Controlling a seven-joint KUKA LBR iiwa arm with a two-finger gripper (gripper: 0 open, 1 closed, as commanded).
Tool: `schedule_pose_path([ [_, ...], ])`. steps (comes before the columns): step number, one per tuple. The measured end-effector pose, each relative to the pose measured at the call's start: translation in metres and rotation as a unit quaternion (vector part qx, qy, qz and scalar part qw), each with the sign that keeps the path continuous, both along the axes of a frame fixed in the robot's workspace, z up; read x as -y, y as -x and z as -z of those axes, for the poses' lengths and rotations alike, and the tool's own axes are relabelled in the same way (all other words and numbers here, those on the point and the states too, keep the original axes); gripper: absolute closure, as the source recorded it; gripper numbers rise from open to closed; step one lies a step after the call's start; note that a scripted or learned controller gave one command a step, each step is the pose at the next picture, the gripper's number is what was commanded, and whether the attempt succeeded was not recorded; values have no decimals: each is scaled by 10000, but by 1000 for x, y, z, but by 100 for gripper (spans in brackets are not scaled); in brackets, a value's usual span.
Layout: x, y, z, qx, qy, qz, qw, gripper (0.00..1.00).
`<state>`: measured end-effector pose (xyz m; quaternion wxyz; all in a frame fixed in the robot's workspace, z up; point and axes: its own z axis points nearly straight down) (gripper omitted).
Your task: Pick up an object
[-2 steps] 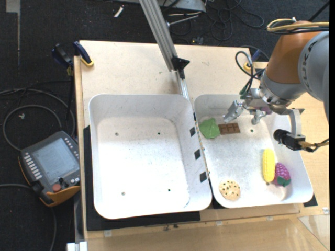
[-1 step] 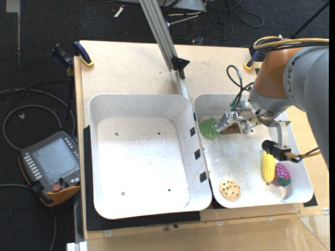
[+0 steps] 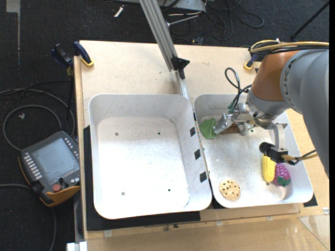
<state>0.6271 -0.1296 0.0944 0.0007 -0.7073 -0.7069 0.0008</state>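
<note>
In the right bin (image 3: pixel 246 192) my gripper (image 3: pixel 224 124) is low near the back left corner, pointing left. A green, rounded object (image 3: pixel 208 128) lies right at its fingertips, against the bin's left wall; whether it is between the fingers is unclear. A brown piece (image 3: pixel 233 130) lies under the gripper body. A yellow corn cob (image 3: pixel 268 168) and a purple grape bunch (image 3: pixel 282 174) lie by the right wall. A round cookie (image 3: pixel 229 189) rests near the front edge.
The left bin (image 3: pixel 137 156) stands beside the right one, the two meeting at a shared wall. A slanted metal pole (image 3: pixel 162 33) runs from the back down to the bins' junction. A teach pendant (image 3: pixel 49 163) lies off the bench at left.
</note>
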Motion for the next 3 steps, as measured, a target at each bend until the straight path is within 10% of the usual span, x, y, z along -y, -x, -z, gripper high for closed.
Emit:
schedule_pose_path([
  [1, 0, -1, -11, 18, 2, -2, 10000, 100],
  [3, 5, -5, -134, 51, 9, -18, 10000, 100],
])
